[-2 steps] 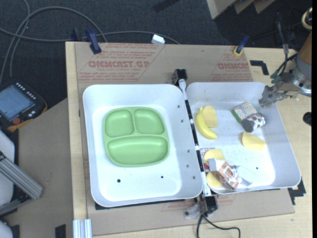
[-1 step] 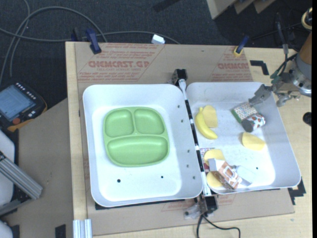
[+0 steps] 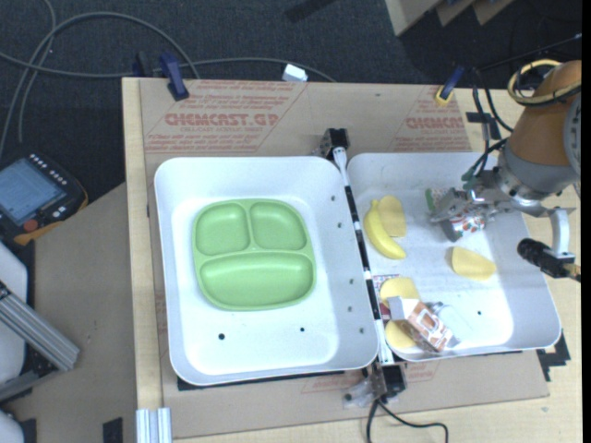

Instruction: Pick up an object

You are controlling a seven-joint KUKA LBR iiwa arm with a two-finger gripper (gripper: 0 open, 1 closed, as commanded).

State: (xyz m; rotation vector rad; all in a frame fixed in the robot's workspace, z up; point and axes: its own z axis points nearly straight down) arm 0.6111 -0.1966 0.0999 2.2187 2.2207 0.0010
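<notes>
My gripper [image 3: 450, 214] is low in the right bin [image 3: 517, 326], near its far middle, and the grey arm with its orange band [image 3: 540, 132] comes in from the right. A small red and white item [image 3: 473, 225] lies right beside the gripper, touching or nearly so. A yellow wedge [image 3: 473, 264] lies just in front of it. A yellow banana [image 3: 381, 236] with a yellow piece [image 3: 393, 212] behind it rests to the gripper's left. Near the bin's front left, a red and white packet [image 3: 428, 327] lies on yellow pieces [image 3: 398, 290].
The left bin [image 3: 185, 340] holds a green divided plate [image 3: 253, 253]. A black hinge strip [image 3: 358, 247] runs between the two bins. Blue clamps [image 3: 172, 77] grip the bench's far edge, and a handheld pendant [image 3: 32, 192] sits off the bench at left.
</notes>
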